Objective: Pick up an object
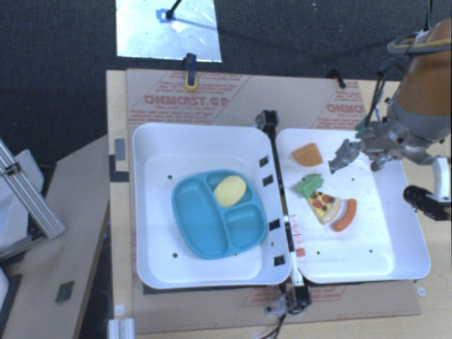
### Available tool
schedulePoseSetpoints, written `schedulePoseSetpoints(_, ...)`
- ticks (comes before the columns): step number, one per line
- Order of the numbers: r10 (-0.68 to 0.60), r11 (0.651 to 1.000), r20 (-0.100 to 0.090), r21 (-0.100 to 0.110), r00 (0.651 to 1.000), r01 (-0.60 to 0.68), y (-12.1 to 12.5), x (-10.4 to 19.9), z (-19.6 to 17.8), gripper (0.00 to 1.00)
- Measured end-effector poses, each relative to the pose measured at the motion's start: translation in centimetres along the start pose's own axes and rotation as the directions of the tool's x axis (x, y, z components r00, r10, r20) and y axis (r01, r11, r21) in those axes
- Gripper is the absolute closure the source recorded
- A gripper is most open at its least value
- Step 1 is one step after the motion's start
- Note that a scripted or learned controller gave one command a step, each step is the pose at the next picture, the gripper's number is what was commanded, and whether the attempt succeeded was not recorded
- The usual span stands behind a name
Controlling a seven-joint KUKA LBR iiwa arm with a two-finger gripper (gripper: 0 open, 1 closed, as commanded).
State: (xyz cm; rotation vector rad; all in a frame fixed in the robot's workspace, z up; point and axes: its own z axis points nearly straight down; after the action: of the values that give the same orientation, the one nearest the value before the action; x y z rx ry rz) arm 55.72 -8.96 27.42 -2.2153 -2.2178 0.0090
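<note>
The right bin [395, 260] holds an orange bread-like piece [307, 154], a green leafy toy [308, 185], a pizza slice [323, 205] and a red sausage [345, 215]. My gripper [360, 155] hangs over the upper part of that bin, to the right of the orange piece and above the pizza slice. Its fingers [343, 155] are spread apart with nothing between them. In the left bin [155, 189] a blue divided tray [205, 221] carries a yellow lemon-like object [229, 190] in its upper compartment.
The grey arm with its orange band [424, 76] reaches in from the right over the right bin's far corner. A black clamp [267, 121] sits where the bins meet at the back. A shiny metal sheet [168, 18] lies beyond the bench.
</note>
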Motion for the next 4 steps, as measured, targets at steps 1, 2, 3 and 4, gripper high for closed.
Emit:
schedulePoseSetpoints(1,-0.002,1.000,0.001,-0.011,1.000,0.002,0.2,0.0,-0.5,0.00)
schedulePoseSetpoints(2,0.000,1.000,0.001,-0.008,1.000,0.000,0.8,-0.1,3.8,0.00)
schedulePoseSetpoints(3,0.001,1.000,0.001,-0.006,1.000,-0.001,0.3,-0.9,8.6,0.00)
schedulePoseSetpoints(4,0.000,1.000,0.000,-0.007,1.000,0.000,0.7,-0.6,12.8,0.00)
